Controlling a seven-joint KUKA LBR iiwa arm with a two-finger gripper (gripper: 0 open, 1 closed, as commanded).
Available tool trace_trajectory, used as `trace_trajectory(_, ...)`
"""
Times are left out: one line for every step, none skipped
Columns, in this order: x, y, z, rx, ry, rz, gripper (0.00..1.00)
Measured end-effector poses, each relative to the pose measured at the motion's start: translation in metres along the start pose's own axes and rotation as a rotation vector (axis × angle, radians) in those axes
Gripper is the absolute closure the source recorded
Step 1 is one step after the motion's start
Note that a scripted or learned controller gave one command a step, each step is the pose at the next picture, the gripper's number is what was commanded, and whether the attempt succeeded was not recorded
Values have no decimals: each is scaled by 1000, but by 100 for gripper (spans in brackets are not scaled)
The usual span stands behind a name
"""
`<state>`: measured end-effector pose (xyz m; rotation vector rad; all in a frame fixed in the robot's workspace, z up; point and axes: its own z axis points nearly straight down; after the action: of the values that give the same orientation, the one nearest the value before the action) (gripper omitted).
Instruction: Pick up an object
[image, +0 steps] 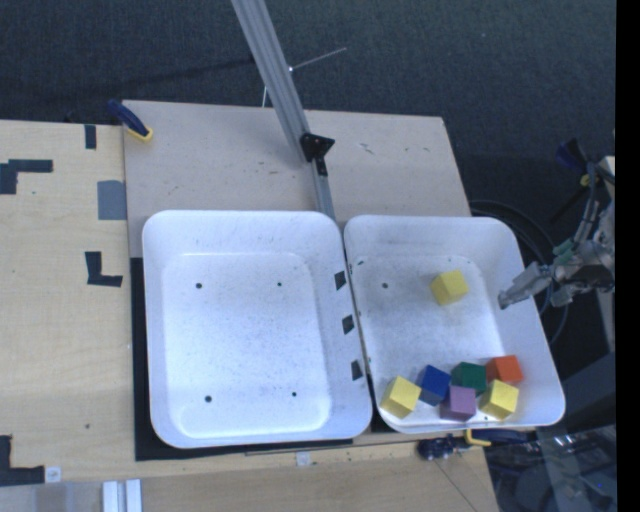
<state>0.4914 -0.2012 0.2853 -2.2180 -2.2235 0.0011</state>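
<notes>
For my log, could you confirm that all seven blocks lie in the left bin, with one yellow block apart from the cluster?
Not quite: the blocks lie in the right bin, not the left, as the camera view shows. One yellow block does sit apart from the cluster at the near edge.

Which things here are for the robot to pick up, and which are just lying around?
For the job: lone yellow block; the cluster of yellow, blue, green, purple, orange and yellow blocks; gripper.

Lying about: blue-and-yellow clamp; metal pole.
</notes>
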Motion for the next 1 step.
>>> trace_trajectory(0, 0, 0, 0, 0, 1, 0)
